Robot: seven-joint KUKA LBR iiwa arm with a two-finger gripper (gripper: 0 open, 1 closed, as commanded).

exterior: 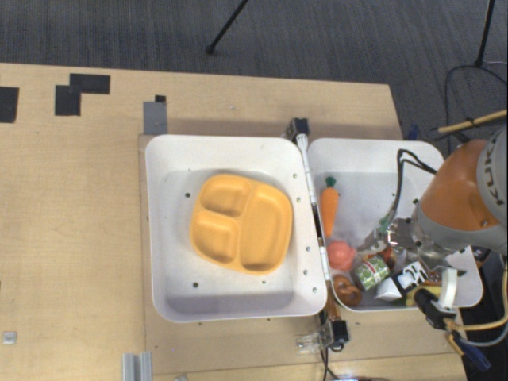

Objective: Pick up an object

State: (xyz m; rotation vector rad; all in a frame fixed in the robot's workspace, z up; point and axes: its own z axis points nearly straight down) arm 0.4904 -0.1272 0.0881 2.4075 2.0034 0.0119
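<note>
- green can [371, 274] lies tilted near the front of the right bin [357, 169], just below the gripper [386, 243]; its label is too small to read.
- whether the gripper is apart or together cannot be told, nor whether it is clamped on anything: its tip blurs into the clutter under it.
- arm [464, 193] reaches in from the right and hides the bin's right wall and part of its floor; its far end is cut off by the frame edge.
- white and black packet [401, 282] lies beside the can, partly covered by the wrist, so its outline is unclear.
- pink ball [340, 254] sits near the bin's left wall, with a brown round thing [347, 290] in front of it in the front left corner; what the brown thing is cannot be made out.
- carrot [329, 209] lies lengthwise along the left wall, green top toward the back.
- open room: the back half of the right bin, between carrot and arm, is bare white floor.
- left bin [171, 173] holds a yellow divided plate [240, 221] near its middle, with bare floor on all sides of it.
</note>
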